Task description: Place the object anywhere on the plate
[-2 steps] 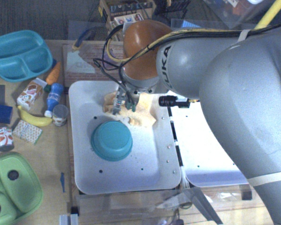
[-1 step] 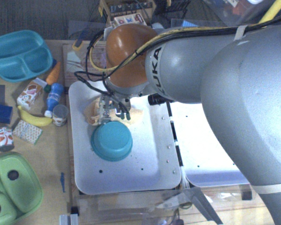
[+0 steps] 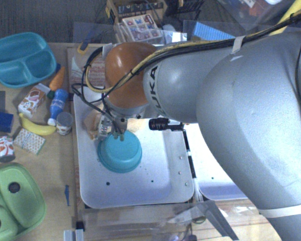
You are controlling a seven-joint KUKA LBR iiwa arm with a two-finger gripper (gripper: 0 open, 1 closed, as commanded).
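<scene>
The left white bin is shallow, smooth-walled, with rounded corners. It contains one blue plate, round and deep-sided, of glossy plastic, lying directly below the hand. The hand's lower end stands at the plate's far rim; whether it touches the rim cannot be told. The right white bin lies to the right of the hand and is largely covered by the grey arm, whose orange band sits directly above the hand.

Just to the left of the hand, within the left bin, lies a small pale object, crumpled in outline; its material cannot be determined. It lies beside the plate's upper left rim, not on the plate.

The hand's opening cannot be told from this angle, and no item is seen between its parts.

On the wooden tabletop, well left of the hand: a teal divided tray, a yellow banana, a blue and white bottle, a small metal can, a printed carton, and a green moulded tray at lower left.
</scene>
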